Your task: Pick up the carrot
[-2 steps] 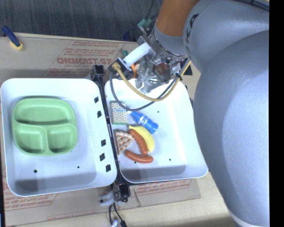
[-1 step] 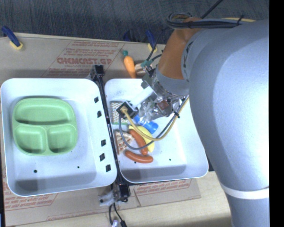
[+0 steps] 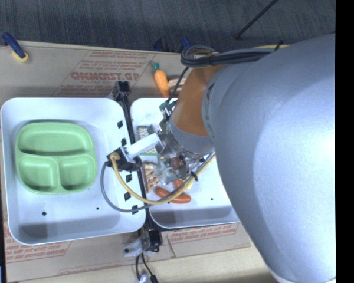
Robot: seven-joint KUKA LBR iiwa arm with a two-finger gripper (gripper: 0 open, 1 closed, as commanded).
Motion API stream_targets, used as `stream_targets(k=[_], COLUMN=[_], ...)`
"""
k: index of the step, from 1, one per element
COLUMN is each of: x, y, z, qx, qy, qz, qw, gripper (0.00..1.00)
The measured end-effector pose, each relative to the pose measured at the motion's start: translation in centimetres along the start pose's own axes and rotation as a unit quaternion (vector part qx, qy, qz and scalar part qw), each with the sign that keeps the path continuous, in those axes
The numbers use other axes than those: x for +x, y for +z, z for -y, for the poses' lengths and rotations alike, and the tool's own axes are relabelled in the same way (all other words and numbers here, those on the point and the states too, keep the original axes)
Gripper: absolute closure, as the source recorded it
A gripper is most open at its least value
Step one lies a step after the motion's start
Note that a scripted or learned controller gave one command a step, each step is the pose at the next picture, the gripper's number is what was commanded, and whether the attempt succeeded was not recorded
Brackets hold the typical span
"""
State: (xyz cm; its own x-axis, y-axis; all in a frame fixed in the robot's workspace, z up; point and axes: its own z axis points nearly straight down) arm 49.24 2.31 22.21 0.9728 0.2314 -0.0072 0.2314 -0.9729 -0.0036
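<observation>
Down in the right bin [image 3: 221,214] the pincer [image 3: 168,168] hangs low over a jumble of small items, among them an orange-red sausage-like piece [image 3: 176,197]; whether it is apart or together I cannot tell. Meanwhile the carrot [image 3: 161,82] lies outside the bins on the cardboard-covered surface [image 3: 76,69], just beyond the right bin's far rim. A green divided tray [image 3: 54,156] sits in the left bin [image 3: 23,229]

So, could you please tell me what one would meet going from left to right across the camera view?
Blue clamp → green divided tray in the left bin → black divider clips → carrot on the cardboard → grey arm.
</observation>
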Motion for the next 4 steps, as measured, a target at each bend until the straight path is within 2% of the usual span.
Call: stream_targets(k=[1,2,4], x=[0.0,-0.2,-0.1], y=[-1.0,3.1,1.2], z=[0.0,6.4,6.5], qx=[0.001,0.0,0.001], qy=[-0.001,0.013,0.008], qz=[0.001,-0.001,0.002], qw=[1.0,0.9999,1.0], gripper=[1.0,1.0,1.0])
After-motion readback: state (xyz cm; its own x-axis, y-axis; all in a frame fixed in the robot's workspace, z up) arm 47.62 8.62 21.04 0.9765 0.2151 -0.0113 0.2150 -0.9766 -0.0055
